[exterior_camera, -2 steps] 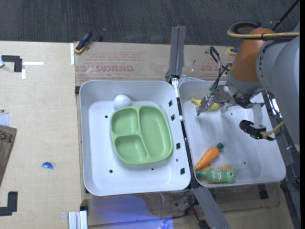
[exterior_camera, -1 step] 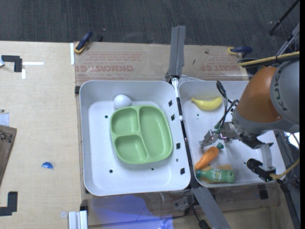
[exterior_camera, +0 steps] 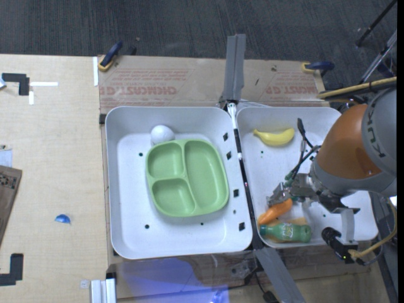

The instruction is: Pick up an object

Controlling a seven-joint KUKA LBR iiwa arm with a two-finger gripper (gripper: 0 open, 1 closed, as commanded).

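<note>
Tool sits right over the carrot in the right bin; can't tell its state. Carrot looks light, stiff, smooth; you'd want to grip across its thick middle.

In the left white bin a green three-compartment plastic tray takes up the middle, with a small white ball touching its far edge; bare floor rings them along the walls. In the right white bin a yellow banana lies near the far wall, and an orange carrot and green bottle crowd the near left corner under the grey arm; the floor between is bare.
</note>
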